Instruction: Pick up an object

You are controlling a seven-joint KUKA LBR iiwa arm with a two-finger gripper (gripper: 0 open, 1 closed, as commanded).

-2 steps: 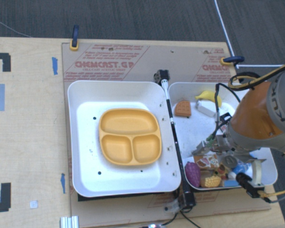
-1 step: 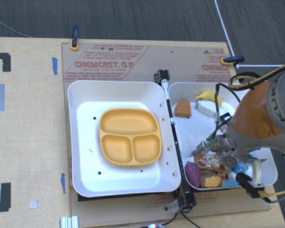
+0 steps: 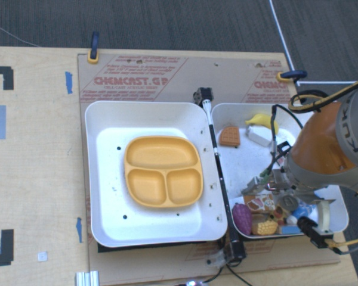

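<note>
My gripper (image 3: 269, 187) is low in the right bin (image 3: 238, 159), over a heap of small items at its near end. Just below it lie a printed packet (image 3: 262, 203), a purple piece (image 3: 241, 218), a yellow corn cob (image 3: 264, 226) and a blue item (image 3: 301, 211). The arm's wrist hides part of the heap. Nothing is visibly lifted off the bin floor. Farther back in the same bin sit a brown waffle-like biscuit (image 3: 230, 136), a yellow banana (image 3: 259, 120) and a white block (image 3: 259, 137).
The left bin (image 3: 107, 183) holds an orange divided plate (image 3: 163, 171). A black bar (image 3: 213, 154) runs between the two bins. Cables (image 3: 304, 100) loop above the arm at the right bin's far corner. Clamps (image 3: 94, 46) pin the cardboard sheet at the back.
</note>
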